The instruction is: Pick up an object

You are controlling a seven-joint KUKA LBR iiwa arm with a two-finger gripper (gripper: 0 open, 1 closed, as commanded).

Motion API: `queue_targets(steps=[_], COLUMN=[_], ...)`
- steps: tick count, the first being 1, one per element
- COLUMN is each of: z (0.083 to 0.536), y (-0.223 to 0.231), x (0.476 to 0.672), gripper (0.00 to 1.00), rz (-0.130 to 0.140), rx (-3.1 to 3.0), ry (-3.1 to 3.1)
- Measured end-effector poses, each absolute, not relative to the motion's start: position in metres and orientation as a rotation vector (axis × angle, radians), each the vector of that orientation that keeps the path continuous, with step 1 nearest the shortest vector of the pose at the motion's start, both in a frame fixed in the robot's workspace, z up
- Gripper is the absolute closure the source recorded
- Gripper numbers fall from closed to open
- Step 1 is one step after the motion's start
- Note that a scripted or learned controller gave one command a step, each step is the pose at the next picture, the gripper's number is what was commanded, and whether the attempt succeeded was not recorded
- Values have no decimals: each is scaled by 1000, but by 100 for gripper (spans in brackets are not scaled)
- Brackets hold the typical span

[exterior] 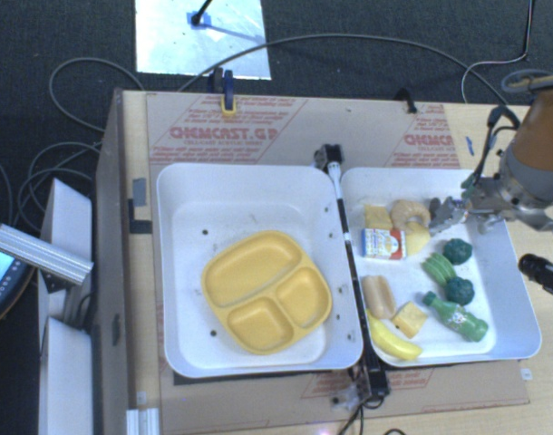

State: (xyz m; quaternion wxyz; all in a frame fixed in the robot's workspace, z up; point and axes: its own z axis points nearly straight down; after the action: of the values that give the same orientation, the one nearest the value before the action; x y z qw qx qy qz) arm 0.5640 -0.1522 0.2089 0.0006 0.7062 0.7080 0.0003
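yellow banana (393, 340) at right bin's (521, 270) front, arm (539, 143) over far corner, jaws' (451, 210) state unclear

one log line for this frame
arm: over right bin | hand: near far rim, by toy food | yellow tray: left bin | no grasp seen

Even overhead light, soft shadows, slight glare on the white bins (258, 181), overall mild blur.

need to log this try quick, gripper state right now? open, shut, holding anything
gripper: at the back of the right bin, near the pale toy food; whether it is open or shut, or holding anything, cannot be told.
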Motion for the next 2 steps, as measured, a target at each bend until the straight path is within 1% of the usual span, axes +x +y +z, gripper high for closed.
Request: queue_targets(steps=[1,2], z=[85,95], y=[-160,-160], x=[533,533], gripper=[0,100], rz=[1,3], rx=[2219,2217], ry=[2221,2221])
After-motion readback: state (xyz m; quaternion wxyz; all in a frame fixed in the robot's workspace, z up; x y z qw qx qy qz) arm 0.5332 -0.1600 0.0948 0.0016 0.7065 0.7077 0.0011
